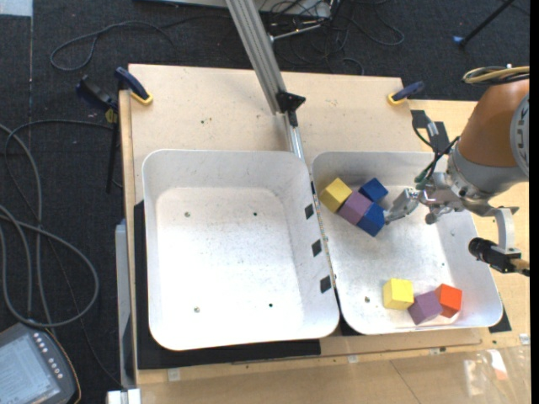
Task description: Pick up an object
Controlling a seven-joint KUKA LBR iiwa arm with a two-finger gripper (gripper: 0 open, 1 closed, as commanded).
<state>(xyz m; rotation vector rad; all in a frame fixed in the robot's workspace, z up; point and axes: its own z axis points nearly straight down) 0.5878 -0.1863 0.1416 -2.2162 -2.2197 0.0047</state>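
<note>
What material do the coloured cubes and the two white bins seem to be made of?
Cubes, e.g. the yellow cube and orange cube: probably foam or painted wood; matte, flat colour, no glare. White bins, e.g. right bin: likely moulded plastic; smooth, rounded corners, slight sheen, dark speckling. I cannot be sure from this view.

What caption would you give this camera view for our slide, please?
Gripper hovers beside a cluster of blocks in the right bin.
</note>
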